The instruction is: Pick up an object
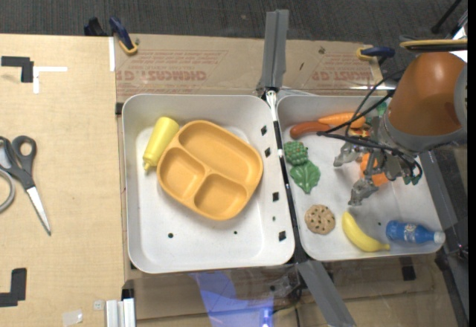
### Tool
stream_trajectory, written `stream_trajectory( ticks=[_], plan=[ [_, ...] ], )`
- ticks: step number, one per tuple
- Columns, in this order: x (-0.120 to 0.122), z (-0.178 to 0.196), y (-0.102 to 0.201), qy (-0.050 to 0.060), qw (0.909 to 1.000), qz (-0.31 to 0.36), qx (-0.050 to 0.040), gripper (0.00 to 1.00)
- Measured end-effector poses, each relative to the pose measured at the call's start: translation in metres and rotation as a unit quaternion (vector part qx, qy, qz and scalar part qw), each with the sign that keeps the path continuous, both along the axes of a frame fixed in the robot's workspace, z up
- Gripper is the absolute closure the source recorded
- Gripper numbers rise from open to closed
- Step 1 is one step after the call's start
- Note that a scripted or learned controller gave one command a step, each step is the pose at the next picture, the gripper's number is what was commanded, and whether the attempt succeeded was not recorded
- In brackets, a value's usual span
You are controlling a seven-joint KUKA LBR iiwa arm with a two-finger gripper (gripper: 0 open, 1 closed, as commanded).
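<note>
We see the worktop point(59, 169) carrying 2 shallow white bins side by side. The left bin point(149, 244) lies well to the left of the pincer and holds an orange 3-part tray point(210, 168), with a yellow bottle point(158, 141) touching the tray's left edge. The right bin point(327, 247) sits under the arm point(425, 95), whose orange band hangs above the wrist. The pincer point(362, 183) hovers low over this bin's middle; we cannot tell how far it is parted, and we see nothing between its tips.

Left of the pincer lies a green leafy toy point(301, 166). Above and left of it lies a red-orange pepper point(321, 125). Below and to the right rests a blue bottle point(413, 232) on its side. Just below the pincer is a yellow banana point(361, 235), and below and left a round cookie point(320, 219). A small orange piece point(376, 177) shows just right of the pincer, partly hidden.
</note>
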State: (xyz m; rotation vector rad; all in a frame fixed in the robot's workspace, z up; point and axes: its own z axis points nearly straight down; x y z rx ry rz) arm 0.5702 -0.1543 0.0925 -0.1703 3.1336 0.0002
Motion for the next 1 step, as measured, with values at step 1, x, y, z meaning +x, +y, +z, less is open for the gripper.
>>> stream_trajectory(
  ticks=[1],
  plan=[
    [0.0018, 0.0107, 0.0006, -0.003, 1.0000, 0.001, -0.0004, 1.00]
  ],
)
